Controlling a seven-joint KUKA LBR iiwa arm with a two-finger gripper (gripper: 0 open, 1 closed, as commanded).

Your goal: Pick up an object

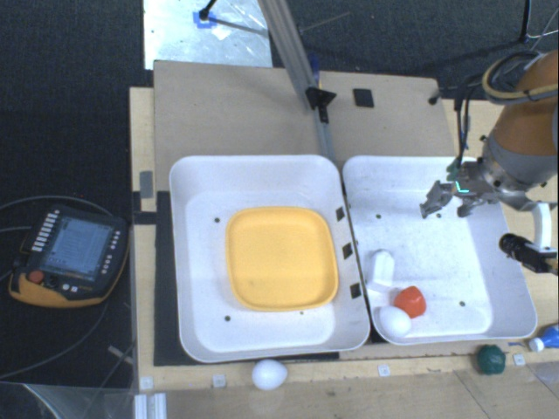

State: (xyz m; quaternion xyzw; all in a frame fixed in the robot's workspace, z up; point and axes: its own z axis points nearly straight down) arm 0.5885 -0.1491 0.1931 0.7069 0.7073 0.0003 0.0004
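The pincer (454,201) hangs over the upper right part of the right bin (502,317), its two dark fingers spread apart with nothing between them. Far to its left and lower, the left bin (188,321) bears a yellow plate (281,257), flat and wide, a poor choice for two narrow fingers. Below that bin's front rim, well to the pincer's lower left and out on the bench, lies a white egg (269,374), which looks out of easy reach. The likelier targets sit in the right bin's near-left corner, below and left of the pincer and well apart from it: a white block (381,271), beneath it a white ball (395,322), and just right of that ball a red piece (410,301), the three crowded together and seemingly touching. The step in hand appears to be the approach, not yet a descent. To do it well, the arm should travel down-left until centred over one item, probably the red piece, since its colour and outer position set it free on the right side. The fingers should straddle it clear of the ball, drop low, then close. A green ball (490,359) lies outside the bin, below the pincer.
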